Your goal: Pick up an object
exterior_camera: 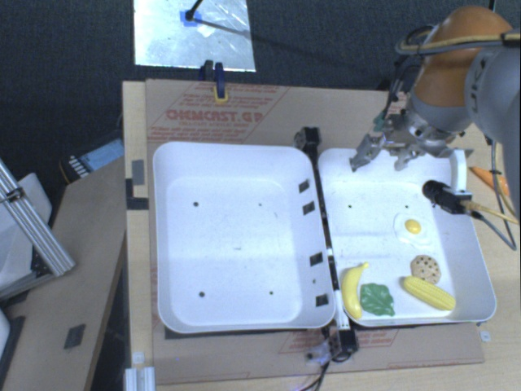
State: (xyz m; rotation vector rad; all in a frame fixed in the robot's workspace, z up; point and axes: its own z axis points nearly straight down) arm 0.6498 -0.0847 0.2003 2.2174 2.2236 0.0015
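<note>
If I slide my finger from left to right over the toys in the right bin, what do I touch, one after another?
Banana → green leafy toy → fried egg → cookie. The corn cob overlaps the cookie's span, so I leave it out of the order.

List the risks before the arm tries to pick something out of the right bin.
1. The open hand hovers over the far end of the right white bin, while the objects lie at the near end, so a straight descent would likely grab nothing.
2. The yellow plastic banana touches the green leafy piece; a grasp may catch both.
3. The flat fried egg offers little to pinch.
</note>
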